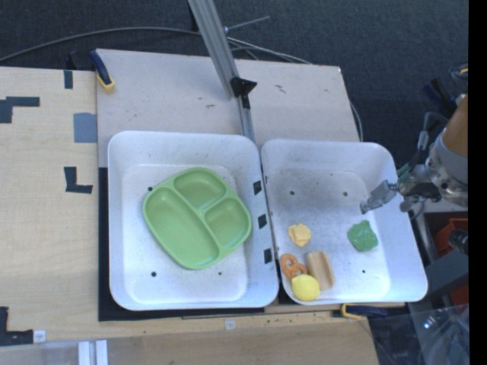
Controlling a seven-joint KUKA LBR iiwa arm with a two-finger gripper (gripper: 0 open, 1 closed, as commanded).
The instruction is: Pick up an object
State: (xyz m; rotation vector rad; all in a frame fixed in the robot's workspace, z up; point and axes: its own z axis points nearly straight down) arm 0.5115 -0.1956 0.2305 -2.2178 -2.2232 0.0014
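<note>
Green: one plate [198, 217], one lump [363, 236].

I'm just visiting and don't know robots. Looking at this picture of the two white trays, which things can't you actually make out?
- Arm: cut off by the camera view's right edge, so little beyond the gripper shows.
- Gripper: too small and blurred to tell how its fingers stand.
- Orange piece: partly hidden by the yellow ball and too small to identify.
- Green lump: blurred; its kind is unclear.
- Green divided plate: plain to see.
</note>
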